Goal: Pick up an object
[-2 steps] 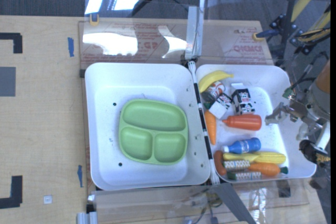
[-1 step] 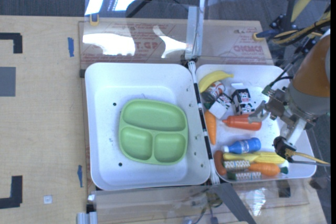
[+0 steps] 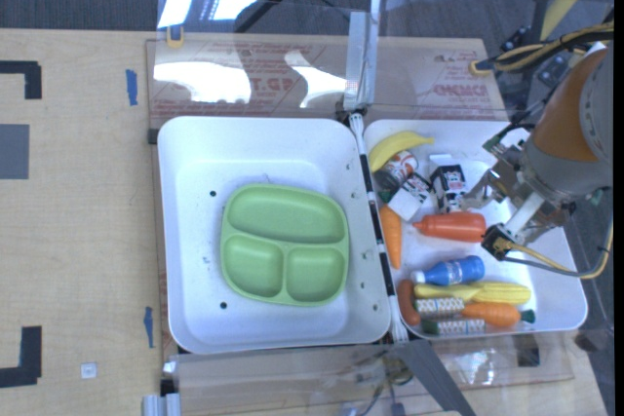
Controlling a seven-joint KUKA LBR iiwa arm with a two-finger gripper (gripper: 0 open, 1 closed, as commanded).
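Bench layout, left to right: left bin [image 3: 185, 151] holds one green divided plate [image 3: 285, 244], lying flat near its middle, nothing else in it. Right bin [image 3: 570, 307] is crowded with toy food and small items: a yellow banana [image 3: 398, 147] at the far corner, small black-and-white packets [image 3: 429, 182] just beside it, an orange carrot [image 3: 391, 237] along the dividing wall, a red-orange sausage-shaped piece [image 3: 450, 227] across the middle, a blue bottle [image 3: 455, 271] nearer the camera, then a yellow corn cob [image 3: 487, 293] and another carrot [image 3: 492, 314] at the near wall. Arm enters from the right; gripper [image 3: 497, 209] hangs low over the right bin, tip close to the right end of the red-orange piece. Claw state cannot be told; the wrist housing and cabling hide it. Nothing is visibly lifted, all items seem to rest in the bin. Judged step: approach or descent onto a target, likely the red-orange piece. Next move calls for settling squarely over that piece, clear of the packets beside it, then closing and lifting straight up.
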